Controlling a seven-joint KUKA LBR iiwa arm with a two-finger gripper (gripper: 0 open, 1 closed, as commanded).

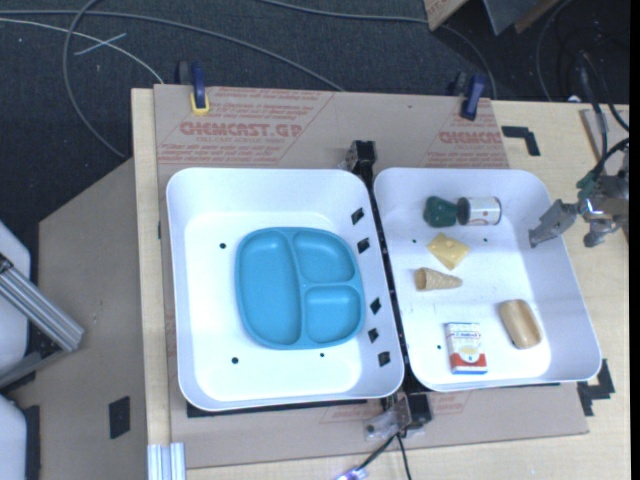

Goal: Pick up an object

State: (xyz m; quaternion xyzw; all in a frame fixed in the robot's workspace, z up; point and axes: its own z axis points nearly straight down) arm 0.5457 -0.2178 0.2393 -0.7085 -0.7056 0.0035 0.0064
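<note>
Right bin, near edge: we note a small red-and-white carton (465,348) lying flat close to the near rim of the right bin (570,298), and just beside it on its right a tan bread-roll shape (520,323)
Right bin, middle: a pale cone-like wedge (437,280) and, just above it, a yellow cheese wedge (449,250); the two are near each other but apart
Right bin, far part: a dark green piece (439,210) touching or nearly touching a small silver can (482,210) on its side; we cannot tell which
Left bin: a blue divided plate (298,286) sits in the middle of the left bin (190,218), nothing in its compartments
Gripper: the gripper (575,220) stands over the right rim of the right bin, above and apart from every object; its two fingers look spread, with nothing between them
Step in hand: we judge this as the approach, before any grasp; no object is lifted
Task's thing: any of the six items in the right bin would serve
Next move: we judge the arm must travel inward over the bin, settle on one target, line the spread fingers across its narrow side and descend
Caution: green piece and can sit tight together, so we would favour the roll or the carton, which stand clearer
</note>
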